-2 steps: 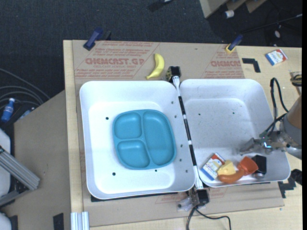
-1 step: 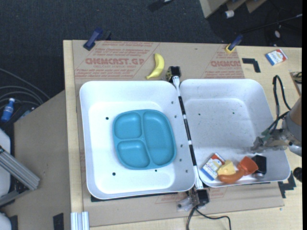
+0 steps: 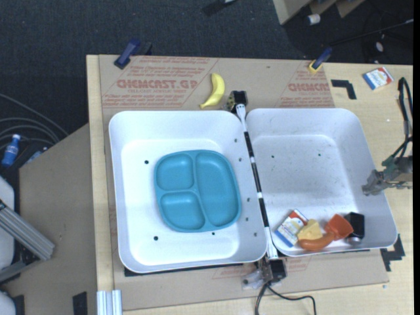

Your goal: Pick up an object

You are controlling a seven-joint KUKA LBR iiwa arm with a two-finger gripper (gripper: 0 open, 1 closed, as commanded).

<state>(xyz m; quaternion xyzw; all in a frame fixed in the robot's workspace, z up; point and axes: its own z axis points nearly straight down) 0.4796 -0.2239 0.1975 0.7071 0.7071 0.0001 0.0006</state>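
Several small objects (image 3: 319,230) overlap indistinctly; whether the tool (image 3: 374,186) is clenched, I cannot tell.

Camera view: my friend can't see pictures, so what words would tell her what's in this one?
Two white bins sit side by side on a bench: the left bin holds a blue divided plate, and the right bin has small toys piled in its near corner. The gripper hovers at the right bin's right rim, and a yellow banana lies behind the bins.
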